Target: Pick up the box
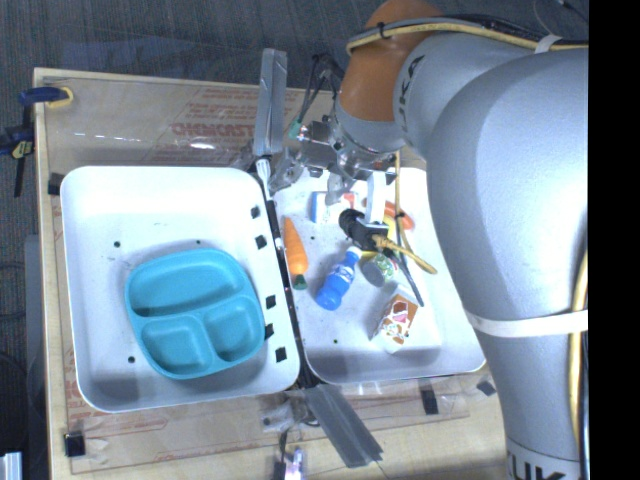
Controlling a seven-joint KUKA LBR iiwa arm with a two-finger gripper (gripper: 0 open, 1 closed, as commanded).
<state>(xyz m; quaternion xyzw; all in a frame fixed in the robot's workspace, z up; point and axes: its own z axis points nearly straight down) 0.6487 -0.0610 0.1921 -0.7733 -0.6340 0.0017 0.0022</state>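
Nearest the camera, a small box (398,323) with red and white print lies tilted on the floor of the right bin (345,356). It is well in front of the hand and a little to the view's right of it, close to the bin's near right corner. Nothing is touching the box.

A little farther back, a blue bottle (338,280) lies on its side, between the box and the hand and just to the view's left of both. Beside it, a carrot (293,248) lies along the bin's left wall, in front of the hand and to its left.

Far to the left of the hand, the left bin (105,218) holds a blue divided plate (195,311), which rests flat in the bin's near half.

The hand (350,186) hangs over the far end of the right bin, well apart from the box. Whether it is open or closed cannot be told, and nothing can be seen held in it. A small blue and white item (318,206), too small to identify, sits just to the hand's left.

The grey arm (520,218) fills the right side of the view, with its orange band (385,63) just behind the hand.

Both bins sit on a pale wooden surface (150,118). A blue clamp (40,96) grips its far left corner, far from the hand.
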